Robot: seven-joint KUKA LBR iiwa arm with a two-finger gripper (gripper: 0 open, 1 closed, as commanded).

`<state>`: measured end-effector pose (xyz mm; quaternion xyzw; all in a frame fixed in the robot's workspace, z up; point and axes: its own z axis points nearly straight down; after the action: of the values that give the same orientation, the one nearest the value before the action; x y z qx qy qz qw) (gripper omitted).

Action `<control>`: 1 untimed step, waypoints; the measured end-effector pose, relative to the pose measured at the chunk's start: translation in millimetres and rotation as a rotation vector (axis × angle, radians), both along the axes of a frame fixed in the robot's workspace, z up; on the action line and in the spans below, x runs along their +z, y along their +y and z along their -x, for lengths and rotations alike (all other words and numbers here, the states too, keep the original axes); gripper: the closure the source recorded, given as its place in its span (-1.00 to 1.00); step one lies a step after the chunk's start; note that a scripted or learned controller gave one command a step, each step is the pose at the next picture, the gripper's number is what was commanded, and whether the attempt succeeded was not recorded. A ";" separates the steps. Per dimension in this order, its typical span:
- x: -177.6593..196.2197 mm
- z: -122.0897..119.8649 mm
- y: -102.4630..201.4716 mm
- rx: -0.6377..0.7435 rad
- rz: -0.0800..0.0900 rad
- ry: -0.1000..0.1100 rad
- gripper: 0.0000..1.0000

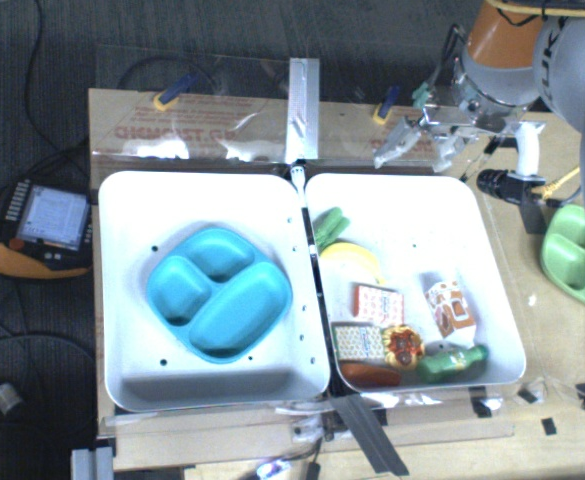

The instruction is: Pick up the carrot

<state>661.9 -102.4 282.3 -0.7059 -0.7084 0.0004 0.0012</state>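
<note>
The carrot, seemingly the orange-red elongated piece (369,375), lies against the right-hand shallow white bin's (492,268) near wall, well away from the silver two-finger gripper (412,154) and across the bin from it. The gripper hovers beyond the far rim, its fingers apparently spread around nothing. The approach is barely begun; next comes travel over and a descent. Printed cardboard packets (357,341) overlap the carrot, so its outline is uncertain.

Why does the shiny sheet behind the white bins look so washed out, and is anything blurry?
Camera view: overhead light glares off the clear plastic sheet, whitening it. The white bins are bright but readable. The toys in the right bin look soft, and the gripper is slightly blurred.
</note>
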 end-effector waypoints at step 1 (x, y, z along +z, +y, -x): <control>-81.3 48.6 61.8 0.144 0.000 0.001 -1.00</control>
<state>613.3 -40.6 200.9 -0.6530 -0.7574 0.0008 0.0017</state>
